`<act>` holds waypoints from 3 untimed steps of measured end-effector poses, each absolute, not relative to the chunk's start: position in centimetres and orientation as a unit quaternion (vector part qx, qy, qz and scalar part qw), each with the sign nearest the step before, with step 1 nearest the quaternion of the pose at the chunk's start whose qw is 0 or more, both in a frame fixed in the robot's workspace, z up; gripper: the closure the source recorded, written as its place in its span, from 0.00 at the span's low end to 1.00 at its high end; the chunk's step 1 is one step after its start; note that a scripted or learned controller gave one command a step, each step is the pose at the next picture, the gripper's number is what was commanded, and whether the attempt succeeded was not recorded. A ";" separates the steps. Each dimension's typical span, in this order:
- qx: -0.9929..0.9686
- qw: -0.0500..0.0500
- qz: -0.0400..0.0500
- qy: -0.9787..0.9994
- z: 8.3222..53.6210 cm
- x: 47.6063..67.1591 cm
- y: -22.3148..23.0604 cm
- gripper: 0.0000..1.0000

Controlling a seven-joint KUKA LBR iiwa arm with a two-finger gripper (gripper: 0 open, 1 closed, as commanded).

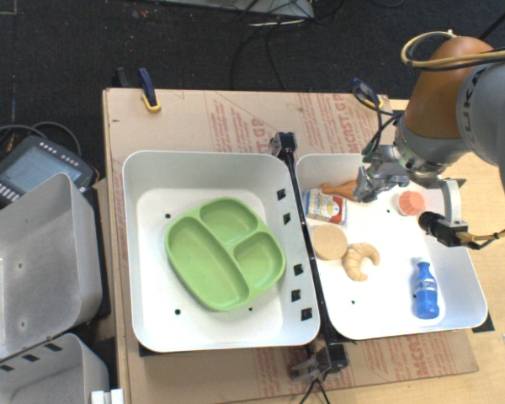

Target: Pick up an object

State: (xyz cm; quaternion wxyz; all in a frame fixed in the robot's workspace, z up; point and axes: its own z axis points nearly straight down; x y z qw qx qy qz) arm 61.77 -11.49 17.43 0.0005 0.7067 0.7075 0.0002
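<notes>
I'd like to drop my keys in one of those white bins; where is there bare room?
Left bin: bare floor along its edges around the green divided plate. Right bin: bare in the near corner between croissant and blue bottle. Crowded at its far end, around the gripper, carton and round cookie.

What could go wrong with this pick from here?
1. The claw sits over crowded items: an orange carrot-like piece beside a small carton. It may nudge or catch both.
2. It is near the right bin's back wall, so a collision there seems possible.
3. The round cookie and croissant lie close together, so a push could scatter them.
</notes>
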 end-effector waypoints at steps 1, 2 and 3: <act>0.706 0.003 0.002 0.708 23.7 62.1 -12.1 1.00; 0.706 0.002 0.001 0.708 27.2 62.2 -12.1 1.00; 0.704 -0.001 0.001 0.710 27.5 62.3 -6.8 1.00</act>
